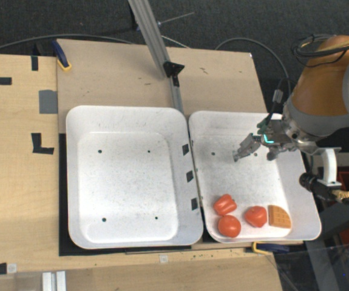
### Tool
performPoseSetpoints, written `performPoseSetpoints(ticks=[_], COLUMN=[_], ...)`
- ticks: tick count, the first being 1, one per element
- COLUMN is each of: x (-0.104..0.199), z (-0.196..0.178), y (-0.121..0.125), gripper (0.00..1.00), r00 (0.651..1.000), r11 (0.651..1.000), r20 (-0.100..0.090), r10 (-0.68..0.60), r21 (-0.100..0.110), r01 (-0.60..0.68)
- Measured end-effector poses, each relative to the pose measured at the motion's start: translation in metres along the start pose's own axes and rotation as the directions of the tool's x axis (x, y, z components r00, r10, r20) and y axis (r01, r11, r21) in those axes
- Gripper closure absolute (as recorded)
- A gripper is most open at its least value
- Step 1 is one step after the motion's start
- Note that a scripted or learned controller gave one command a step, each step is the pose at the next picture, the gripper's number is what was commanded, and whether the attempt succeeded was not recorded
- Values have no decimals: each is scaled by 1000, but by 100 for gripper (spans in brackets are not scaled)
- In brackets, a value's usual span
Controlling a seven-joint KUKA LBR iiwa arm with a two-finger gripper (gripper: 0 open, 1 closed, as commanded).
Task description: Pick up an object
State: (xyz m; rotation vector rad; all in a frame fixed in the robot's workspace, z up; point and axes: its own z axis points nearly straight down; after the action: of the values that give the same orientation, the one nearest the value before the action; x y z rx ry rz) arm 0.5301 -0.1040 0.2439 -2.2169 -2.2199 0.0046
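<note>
The right bin (223, 126) holds three red objects and a waffle along its near edge: a red pepper-like piece (224, 204), a red round tomato (229, 226), another red piece (255, 216) and a tan waffle square (278, 216). My gripper (258, 151) hangs over the bin's far right part, well above and behind these objects. Its two grey fingers (244, 148) stand apart with nothing between them. The arm's grey and orange wrist (323, 93) rises at the right.
The left bin (77, 162) lies beside the right one on the wooden bench. A slanted metal pole (153, 32) crosses the bench behind the bins. A blue-handled clamp (60, 54) sits at the bench's back left.
</note>
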Motion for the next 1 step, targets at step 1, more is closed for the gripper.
performPoseSetpoints(ticks=[1], x=[0], z=[-2], y=[1], gripper=[0], r00=[1000], r11=[1000], r20=[1], r10=[-1], r21=[-3], r01=[1])
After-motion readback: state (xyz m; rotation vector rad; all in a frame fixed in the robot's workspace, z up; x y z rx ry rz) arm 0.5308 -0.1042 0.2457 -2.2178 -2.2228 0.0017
